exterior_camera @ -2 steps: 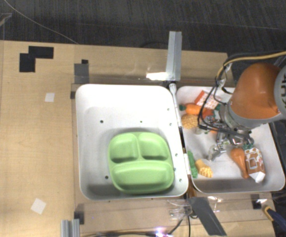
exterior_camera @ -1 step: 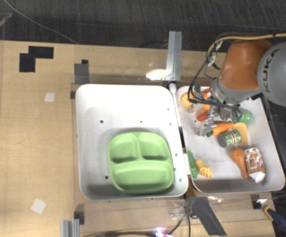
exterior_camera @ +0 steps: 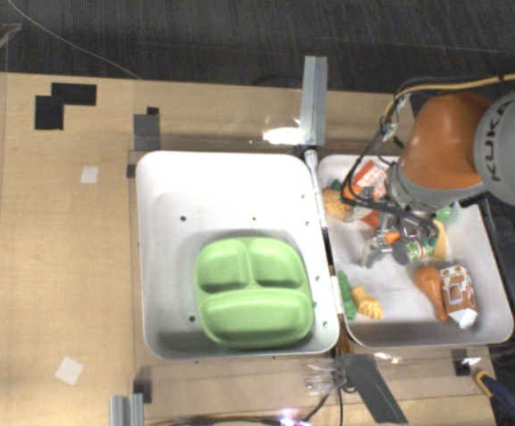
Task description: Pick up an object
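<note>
Arm is low over the right bin (exterior_camera: 497,327), reaching for an object.
The gripper (exterior_camera: 391,242) state I cannot tell; next it must close on one toy and lift.

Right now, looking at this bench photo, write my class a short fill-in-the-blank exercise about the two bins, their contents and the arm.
1. The green divided tray lies in the ____ bin of the view.
2. The arm's band above the wrist is coloured ____.
3. The pincer hangs over the ____ bin, among small toy foods.
4. The green tray has ____ compartments.

Missing words: left; orange; right; three
</note>
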`<state>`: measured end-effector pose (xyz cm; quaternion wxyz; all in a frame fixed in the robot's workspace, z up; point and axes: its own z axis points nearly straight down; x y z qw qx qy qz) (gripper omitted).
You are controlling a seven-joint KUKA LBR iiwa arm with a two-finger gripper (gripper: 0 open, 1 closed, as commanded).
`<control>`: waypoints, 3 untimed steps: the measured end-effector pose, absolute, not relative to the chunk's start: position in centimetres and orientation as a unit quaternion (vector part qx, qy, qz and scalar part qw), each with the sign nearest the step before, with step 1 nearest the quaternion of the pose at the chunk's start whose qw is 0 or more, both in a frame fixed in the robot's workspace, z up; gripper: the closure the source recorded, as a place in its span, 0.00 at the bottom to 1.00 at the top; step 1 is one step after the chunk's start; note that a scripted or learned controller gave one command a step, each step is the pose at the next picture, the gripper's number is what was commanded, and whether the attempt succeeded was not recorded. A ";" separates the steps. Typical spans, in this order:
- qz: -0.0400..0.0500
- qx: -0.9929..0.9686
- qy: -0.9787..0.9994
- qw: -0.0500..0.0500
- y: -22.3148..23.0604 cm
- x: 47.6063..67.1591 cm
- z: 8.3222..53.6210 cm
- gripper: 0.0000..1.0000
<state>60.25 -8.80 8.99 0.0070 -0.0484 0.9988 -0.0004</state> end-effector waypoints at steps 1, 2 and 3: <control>0.000 -0.016 1.000 0.009 -10.6 56.6 9.1 0.00; -0.002 -0.019 1.000 0.018 -10.4 57.2 10.6 1.00; -0.002 -0.185 0.983 0.006 -13.6 60.5 15.2 1.00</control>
